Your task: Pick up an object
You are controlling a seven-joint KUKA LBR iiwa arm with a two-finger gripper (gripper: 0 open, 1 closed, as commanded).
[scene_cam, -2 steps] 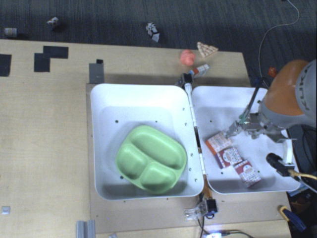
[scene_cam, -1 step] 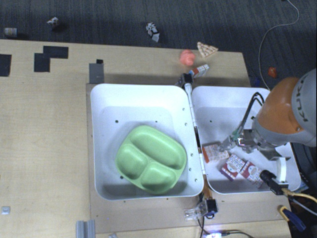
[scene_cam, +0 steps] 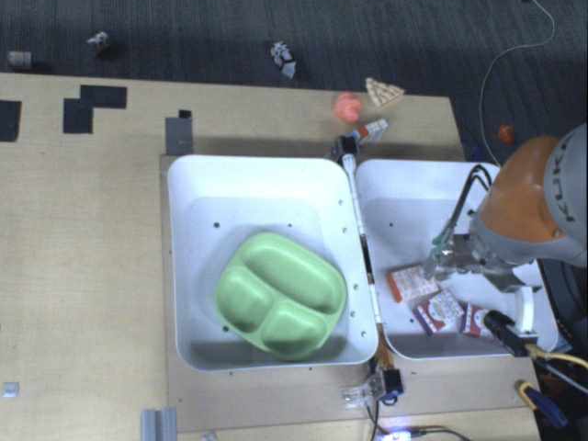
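Observation:
A green divided plate point(scene_cam: 280, 292) lies in the left bin point(scene_cam: 197, 191). In the right bin point(scene_cam: 404, 191) several small packets lie near the front: a white packet with an orange-red edge point(scene_cam: 411, 283) and red and white packets point(scene_cam: 443, 312) beside it. My gripper point(scene_cam: 447, 257) hangs low over the right bin, right above these packets, at the right end of the white one. The wrist hides its tips.
On the bench behind the bins lie a pink ball point(scene_cam: 347, 107), a triangular slice-shaped toy point(scene_cam: 384, 91) and a small tube point(scene_cam: 367, 132). Small bits are scattered on the dark floor beyond. The back half of the right bin is bare.

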